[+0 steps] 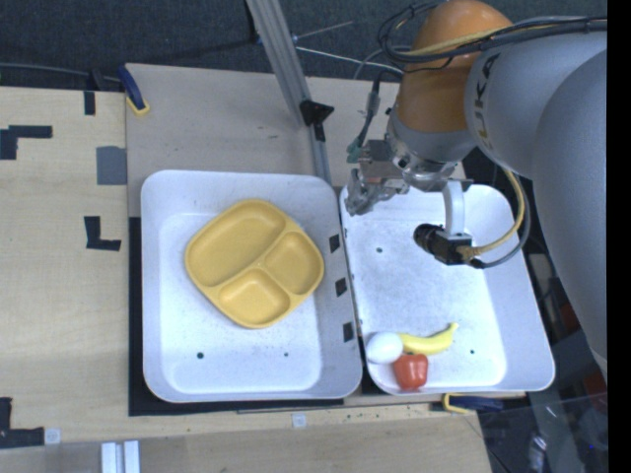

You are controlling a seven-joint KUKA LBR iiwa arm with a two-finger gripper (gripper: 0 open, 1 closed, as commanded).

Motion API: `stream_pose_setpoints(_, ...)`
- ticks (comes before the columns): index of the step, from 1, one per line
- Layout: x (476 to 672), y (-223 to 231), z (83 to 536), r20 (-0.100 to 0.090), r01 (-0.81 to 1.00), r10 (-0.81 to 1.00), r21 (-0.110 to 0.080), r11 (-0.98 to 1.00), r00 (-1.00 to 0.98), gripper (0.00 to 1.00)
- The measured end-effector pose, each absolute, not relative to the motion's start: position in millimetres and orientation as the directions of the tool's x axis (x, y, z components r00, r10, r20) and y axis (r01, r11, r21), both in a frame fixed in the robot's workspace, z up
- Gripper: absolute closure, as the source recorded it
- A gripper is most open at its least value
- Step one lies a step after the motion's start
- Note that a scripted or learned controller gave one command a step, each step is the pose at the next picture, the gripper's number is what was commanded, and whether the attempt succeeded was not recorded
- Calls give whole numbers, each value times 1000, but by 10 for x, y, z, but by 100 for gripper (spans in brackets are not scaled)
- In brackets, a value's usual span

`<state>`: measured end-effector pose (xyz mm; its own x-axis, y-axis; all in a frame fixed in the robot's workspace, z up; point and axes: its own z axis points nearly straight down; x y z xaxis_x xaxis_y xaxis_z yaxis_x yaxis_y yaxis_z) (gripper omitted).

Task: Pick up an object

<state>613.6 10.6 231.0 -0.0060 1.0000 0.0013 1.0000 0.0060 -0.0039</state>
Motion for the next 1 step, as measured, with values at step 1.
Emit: stream_pose_setpoints(1, 6073, 615, 2392, 2, 1000, 1000, -2, 7, -7, 100)
